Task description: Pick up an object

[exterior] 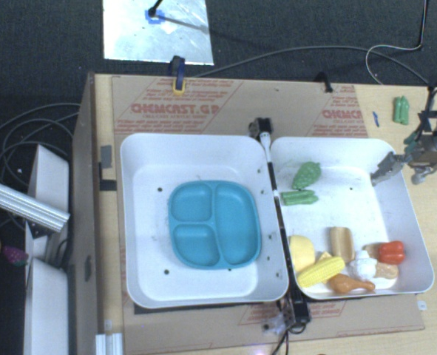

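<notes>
Grey gripper (387,167), finger state untellable, hangs at the right bin's (418,231) upper-right rim; toy food (344,261) lies toward the bin's near side.

Grey metal gripper (390,166) (dark jaws) with black brackets and small fittings behind.
</notes>
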Controlling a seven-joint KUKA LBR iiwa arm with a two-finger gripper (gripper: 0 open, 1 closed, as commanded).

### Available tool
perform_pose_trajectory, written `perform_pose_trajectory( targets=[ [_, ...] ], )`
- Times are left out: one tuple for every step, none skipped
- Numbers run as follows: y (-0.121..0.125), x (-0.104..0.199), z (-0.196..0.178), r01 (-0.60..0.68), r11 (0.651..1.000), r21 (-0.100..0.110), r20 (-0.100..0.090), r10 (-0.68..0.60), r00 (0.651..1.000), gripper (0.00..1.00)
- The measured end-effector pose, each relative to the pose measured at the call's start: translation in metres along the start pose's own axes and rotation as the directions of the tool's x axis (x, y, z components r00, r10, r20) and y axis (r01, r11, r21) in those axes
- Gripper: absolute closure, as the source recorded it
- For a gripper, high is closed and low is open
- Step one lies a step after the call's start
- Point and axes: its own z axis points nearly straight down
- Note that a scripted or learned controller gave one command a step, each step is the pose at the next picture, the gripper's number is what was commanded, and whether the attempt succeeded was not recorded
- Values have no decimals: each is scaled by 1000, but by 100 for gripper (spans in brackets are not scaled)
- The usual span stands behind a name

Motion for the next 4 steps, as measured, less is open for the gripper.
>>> perform_pose_trajectory(
  targets=[
    [49,39,90,2,1000,3,-2,-2,1000,0],
    [105,81,157,2,1000,1,-2,-2,1000,0],
    [117,100,178,2,1000,-1,-1,-2,1000,0],
    [102,82,178,-1,1000,0,0,1,1000,0]
  ],
)
